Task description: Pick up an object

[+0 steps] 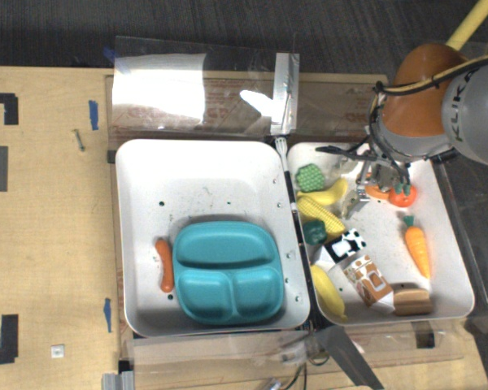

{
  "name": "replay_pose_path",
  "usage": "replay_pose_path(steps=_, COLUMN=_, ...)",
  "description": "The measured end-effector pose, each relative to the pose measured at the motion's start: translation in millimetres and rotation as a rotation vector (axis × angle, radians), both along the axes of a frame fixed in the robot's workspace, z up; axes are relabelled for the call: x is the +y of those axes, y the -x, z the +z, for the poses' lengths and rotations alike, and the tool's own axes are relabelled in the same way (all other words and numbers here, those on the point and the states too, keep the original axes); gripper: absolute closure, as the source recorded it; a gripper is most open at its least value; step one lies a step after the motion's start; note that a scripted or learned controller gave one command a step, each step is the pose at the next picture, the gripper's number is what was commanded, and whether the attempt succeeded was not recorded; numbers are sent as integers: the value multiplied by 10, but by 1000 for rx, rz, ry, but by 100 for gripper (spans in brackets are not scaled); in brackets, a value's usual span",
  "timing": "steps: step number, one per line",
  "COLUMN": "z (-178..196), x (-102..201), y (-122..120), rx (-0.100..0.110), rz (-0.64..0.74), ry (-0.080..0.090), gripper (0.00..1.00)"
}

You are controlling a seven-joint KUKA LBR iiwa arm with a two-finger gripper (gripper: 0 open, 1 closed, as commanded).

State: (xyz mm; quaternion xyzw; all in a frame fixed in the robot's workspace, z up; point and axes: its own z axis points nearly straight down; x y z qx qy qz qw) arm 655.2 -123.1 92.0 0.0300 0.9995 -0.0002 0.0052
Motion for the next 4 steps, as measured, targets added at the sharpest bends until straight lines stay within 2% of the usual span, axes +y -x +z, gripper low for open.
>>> replay_pose_path(steps=1, z=-40, x=332, y=387, rx=4, rz=-84, ry=-2, gripper=0)
replay_pose_path(steps=2, z=-38, x=63, y=744, rx=2, rz=-77, ry=-1, gripper=0)
replay_pose_path(steps=3, z=80, x=70, y=725, rx=-5, rz=-75, ry=0, gripper=100)
replay_pose_path(steps=4, z=1339, x=222, y=308, rx=-8, rz=-63, ry=0, gripper=100)
